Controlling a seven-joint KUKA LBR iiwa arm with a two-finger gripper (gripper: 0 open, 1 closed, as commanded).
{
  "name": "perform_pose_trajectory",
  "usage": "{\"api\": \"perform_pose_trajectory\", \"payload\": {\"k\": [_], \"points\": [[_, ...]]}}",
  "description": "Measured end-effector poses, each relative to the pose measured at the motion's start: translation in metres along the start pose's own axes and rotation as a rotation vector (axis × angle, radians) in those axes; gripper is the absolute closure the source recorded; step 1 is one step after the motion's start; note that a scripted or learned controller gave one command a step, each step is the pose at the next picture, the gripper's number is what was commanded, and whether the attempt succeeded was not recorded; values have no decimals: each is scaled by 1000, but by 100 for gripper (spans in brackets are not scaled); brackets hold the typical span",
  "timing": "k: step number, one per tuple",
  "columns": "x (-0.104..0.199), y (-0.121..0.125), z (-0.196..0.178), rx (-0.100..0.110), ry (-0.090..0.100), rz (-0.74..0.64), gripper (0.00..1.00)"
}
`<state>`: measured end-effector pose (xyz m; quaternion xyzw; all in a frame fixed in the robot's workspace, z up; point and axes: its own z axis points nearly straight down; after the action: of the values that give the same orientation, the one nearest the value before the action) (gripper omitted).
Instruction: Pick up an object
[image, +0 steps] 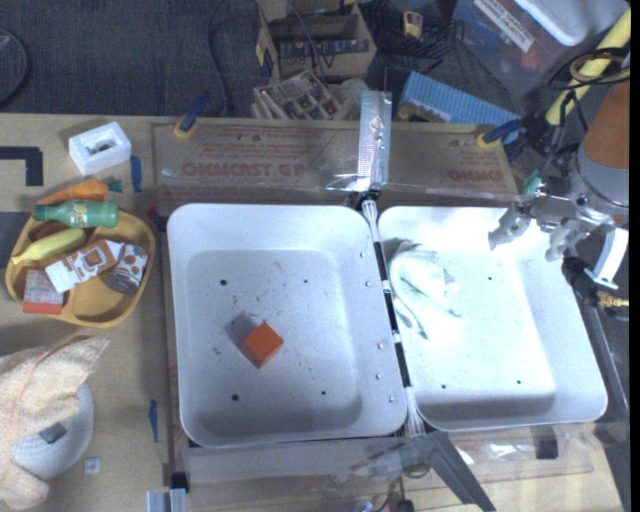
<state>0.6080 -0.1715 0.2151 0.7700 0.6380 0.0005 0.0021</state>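
The orange block (264, 344) sits left of centre on the floor of the left bin (200, 240), with bare floor all round it and its walls well apart from it. A crumpled clear plastic bag (420, 285) lies in the right bin (560, 390), near the divider. The gripper (532, 232) hangs over that bin's upper right edge, fingers spread with nothing between them. A yellow bowl (100, 310) of toy food stands beyond the bins, left.

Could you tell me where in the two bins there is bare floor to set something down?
In the left bin, floor is bare all round the orange block. In the right bin, it is bare right of and below the crumpled plastic. It is tighter at the upper right rim, where the gripper hangs.
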Motion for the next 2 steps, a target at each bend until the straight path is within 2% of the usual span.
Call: {"api": "perform_pose_trajectory", "payload": {"k": [1,2], "points": [[61,-13,87,5,2,-55,0],[-2,-11,64,0,0,-55,0]]}}
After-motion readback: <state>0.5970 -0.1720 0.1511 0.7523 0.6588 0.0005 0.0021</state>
